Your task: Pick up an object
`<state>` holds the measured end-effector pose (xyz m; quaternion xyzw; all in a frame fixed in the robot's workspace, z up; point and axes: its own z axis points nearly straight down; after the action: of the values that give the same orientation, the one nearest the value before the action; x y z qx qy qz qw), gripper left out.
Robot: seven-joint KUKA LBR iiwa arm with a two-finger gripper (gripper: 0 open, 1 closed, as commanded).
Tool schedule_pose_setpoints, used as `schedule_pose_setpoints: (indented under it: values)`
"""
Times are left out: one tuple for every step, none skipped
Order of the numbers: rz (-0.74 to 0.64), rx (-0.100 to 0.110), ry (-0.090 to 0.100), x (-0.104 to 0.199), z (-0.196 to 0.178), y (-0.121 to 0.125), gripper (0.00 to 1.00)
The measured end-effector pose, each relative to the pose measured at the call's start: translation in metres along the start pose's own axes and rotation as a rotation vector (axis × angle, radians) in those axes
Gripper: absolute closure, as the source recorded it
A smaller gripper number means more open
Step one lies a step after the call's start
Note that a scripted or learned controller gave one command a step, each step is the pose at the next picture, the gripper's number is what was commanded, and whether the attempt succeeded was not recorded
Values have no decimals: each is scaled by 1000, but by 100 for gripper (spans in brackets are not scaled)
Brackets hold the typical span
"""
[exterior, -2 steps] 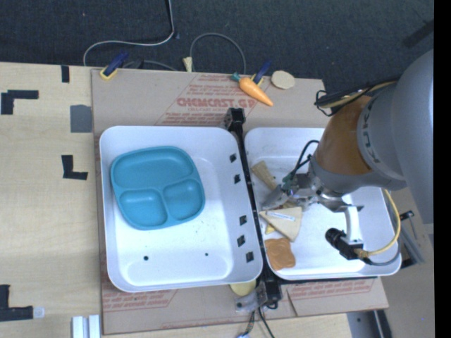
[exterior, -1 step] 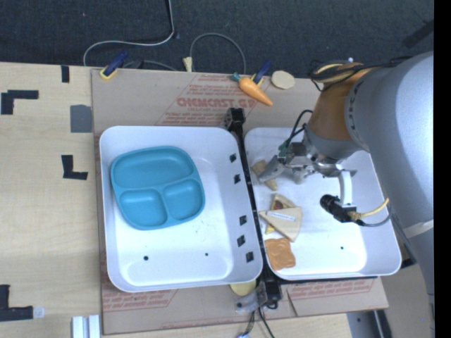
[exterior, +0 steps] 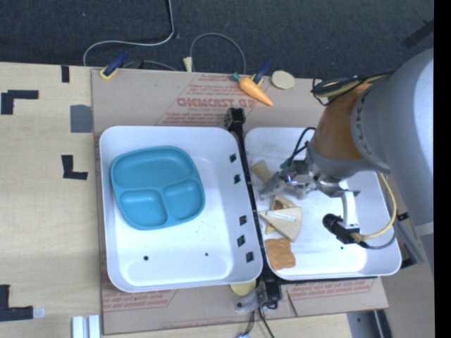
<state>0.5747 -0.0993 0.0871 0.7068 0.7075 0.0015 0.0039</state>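
Note:
The right bin (exterior: pixel 366 259) holds several toy food pieces along its left side. A pale cheese-like wedge (exterior: pixel 285 221) lies in the middle, with a brown toast-like piece (exterior: pixel 280 253) below it. A tan piece (exterior: pixel 260 170) sits near the divider. A small brown piece (exterior: pixel 282 204) shows just above the wedge. My gripper (exterior: pixel 277 182) hangs low over the bin's left part, between the tan piece and the wedge. The grey arm and its orange band (exterior: pixel 338 129) cover the bin's upper right.
In the left bin (exterior: pixel 176 266) rests a blue divided plate (exterior: pixel 157 186). Outside the bins, a toy carrot (exterior: pixel 255 90) and a round beige disc (exterior: pixel 283 80) lie on the cardboard at the back. A black divider (exterior: pixel 243 189) separates the bins.

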Motion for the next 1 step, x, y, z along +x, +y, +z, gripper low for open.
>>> schedule_pose_setpoints:
  values:
    - [-3, 1, 2, 6, 2, 81, 0]
